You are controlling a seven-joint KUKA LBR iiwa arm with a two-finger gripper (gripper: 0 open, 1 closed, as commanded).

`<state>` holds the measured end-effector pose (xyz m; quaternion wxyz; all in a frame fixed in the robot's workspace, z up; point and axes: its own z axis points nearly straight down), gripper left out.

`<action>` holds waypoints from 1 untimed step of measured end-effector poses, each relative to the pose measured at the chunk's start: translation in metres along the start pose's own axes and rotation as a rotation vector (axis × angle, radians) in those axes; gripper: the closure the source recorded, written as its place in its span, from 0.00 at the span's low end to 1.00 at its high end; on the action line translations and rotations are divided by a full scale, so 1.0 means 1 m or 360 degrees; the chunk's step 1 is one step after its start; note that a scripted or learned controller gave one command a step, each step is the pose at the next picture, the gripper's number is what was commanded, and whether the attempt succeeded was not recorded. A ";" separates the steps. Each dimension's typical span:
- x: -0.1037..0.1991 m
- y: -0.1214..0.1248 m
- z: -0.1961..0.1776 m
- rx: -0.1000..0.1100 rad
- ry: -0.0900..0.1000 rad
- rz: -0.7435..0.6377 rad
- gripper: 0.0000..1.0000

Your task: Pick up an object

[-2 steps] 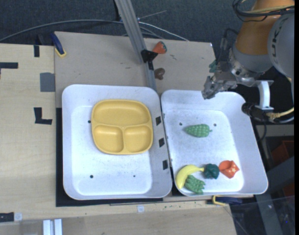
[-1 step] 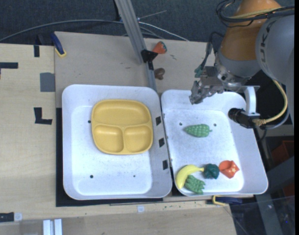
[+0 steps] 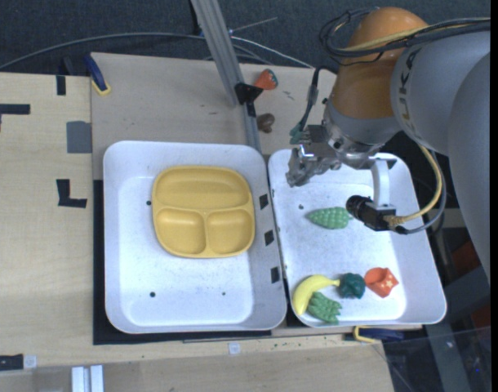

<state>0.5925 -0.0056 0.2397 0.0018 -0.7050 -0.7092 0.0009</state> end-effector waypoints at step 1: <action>0.056 -0.017 -0.005 -0.0001 0.0001 -0.0003 1.00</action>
